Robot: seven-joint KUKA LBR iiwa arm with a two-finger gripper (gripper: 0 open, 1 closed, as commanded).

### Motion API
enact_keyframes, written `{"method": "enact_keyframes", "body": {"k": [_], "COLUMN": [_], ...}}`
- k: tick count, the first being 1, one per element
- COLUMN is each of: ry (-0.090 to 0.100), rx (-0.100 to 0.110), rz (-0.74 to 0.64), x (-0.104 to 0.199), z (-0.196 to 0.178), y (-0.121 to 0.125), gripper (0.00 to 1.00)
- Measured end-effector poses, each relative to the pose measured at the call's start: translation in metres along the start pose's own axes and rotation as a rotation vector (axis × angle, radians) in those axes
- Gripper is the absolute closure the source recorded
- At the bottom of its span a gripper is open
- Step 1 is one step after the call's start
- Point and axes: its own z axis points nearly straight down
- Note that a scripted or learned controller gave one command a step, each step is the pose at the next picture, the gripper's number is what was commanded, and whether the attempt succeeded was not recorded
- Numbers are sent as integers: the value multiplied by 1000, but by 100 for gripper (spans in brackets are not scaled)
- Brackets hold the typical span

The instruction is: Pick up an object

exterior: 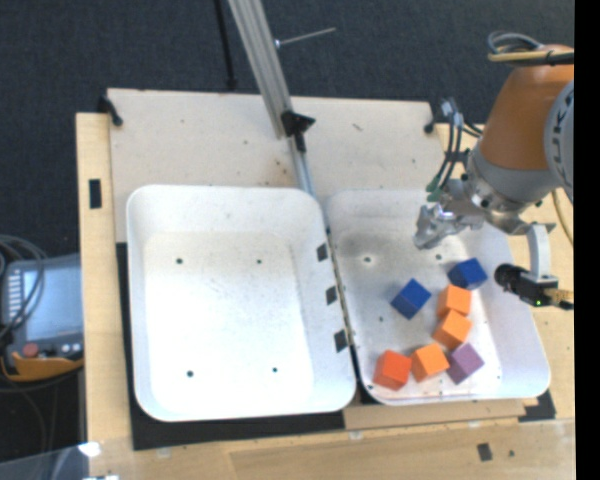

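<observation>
Camera view: pincer [432,230] above right bin's [380,230] open floor

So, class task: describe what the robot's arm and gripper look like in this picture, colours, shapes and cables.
The arm is rounded, with an orange band above a grey wrist section. Thin dark cables loop beside it. The gripper is small, metallic and silver-grey.

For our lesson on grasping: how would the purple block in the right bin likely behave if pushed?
The purple block looks cube-shaped with flat faces, so it would probably slide, not roll. It touches an orange block, which would likely shift too. Probably light and stiff.
</observation>
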Motion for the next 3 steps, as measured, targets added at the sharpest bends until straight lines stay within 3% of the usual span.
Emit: {"method": "enact_keyframes", "body": {"k": [3], "ry": [2], "rx": [1], "rz": [1], "x": [133], "z": [0], "y": [-36], "gripper": [100]}}
